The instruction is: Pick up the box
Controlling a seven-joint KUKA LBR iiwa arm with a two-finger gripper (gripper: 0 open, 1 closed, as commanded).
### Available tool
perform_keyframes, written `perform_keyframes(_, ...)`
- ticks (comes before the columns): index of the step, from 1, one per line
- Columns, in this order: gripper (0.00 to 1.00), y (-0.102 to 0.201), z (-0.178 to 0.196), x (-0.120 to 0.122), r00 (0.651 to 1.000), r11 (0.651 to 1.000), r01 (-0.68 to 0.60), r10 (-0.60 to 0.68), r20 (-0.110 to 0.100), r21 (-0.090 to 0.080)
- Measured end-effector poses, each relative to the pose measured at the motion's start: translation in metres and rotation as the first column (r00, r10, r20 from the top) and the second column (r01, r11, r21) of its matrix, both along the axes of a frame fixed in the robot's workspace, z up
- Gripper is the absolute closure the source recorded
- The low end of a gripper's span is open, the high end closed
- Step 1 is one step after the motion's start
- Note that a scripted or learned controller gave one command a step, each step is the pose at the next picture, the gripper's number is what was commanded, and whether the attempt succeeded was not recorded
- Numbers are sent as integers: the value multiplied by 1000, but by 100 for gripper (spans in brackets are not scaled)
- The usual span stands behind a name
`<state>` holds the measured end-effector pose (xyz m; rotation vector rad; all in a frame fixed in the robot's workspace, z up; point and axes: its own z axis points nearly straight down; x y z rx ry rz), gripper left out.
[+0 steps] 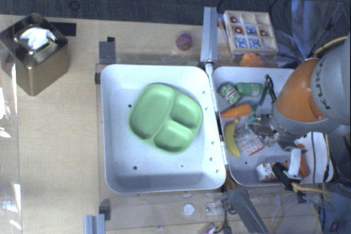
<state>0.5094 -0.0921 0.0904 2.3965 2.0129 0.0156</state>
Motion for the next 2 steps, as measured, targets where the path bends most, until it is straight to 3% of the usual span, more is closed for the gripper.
perform_keyframes(1,100,-1,12,3,1000,1000,2,-2,7,-3)
perform_keyframes(2,100,20,121,-20,997,997,-78,78,-8,2)
